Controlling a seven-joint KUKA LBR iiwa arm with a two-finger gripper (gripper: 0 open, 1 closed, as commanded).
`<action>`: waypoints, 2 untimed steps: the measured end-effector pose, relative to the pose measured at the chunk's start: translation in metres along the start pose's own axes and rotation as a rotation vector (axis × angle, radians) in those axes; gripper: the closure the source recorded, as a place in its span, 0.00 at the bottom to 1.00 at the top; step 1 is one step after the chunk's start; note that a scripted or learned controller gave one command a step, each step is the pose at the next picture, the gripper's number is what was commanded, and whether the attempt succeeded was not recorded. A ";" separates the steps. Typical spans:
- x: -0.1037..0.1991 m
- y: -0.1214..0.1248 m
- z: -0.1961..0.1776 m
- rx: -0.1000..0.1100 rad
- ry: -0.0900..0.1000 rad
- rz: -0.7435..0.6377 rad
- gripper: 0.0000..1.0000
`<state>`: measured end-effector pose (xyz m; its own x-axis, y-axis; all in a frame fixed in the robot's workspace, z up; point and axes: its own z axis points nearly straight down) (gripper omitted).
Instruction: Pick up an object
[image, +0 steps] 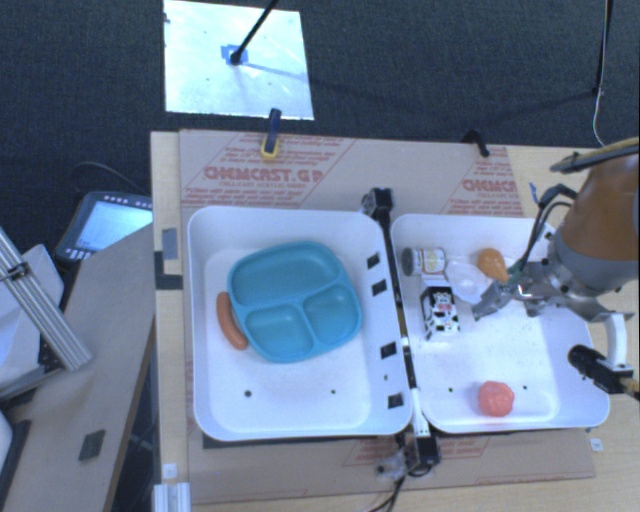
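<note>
My gripper (503, 307) hangs over the right bin (560, 405), reaching in from the right, and is open with nothing between its fingers. Its left fingertip (480, 306) lies just beside a clear plastic item (464, 276) and an orange piece (490, 263). A black-and-white box (440, 312) stands a little to the gripper's left. A small jar (424, 261) lies on its side at the bin's back left. A pink ball (495, 397) rests near the front wall.
The left bin (205, 395) holds a blue divided plate (295, 300) and an orange sausage-shaped item (231, 320) beside it. A black divider (395, 320) with clips runs between the bins. A black part (597, 366) of the arm overhangs the right bin's right rim.
</note>
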<state>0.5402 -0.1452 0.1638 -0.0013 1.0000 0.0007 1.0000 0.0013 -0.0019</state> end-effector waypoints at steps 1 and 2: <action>0.006 -0.006 0.046 0.000 0.000 0.000 0.00; 0.005 -0.005 0.056 -0.006 -0.002 -0.001 0.00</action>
<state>0.5355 -0.1404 0.1076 -0.0022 1.0000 -0.0012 1.0000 0.0022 0.0046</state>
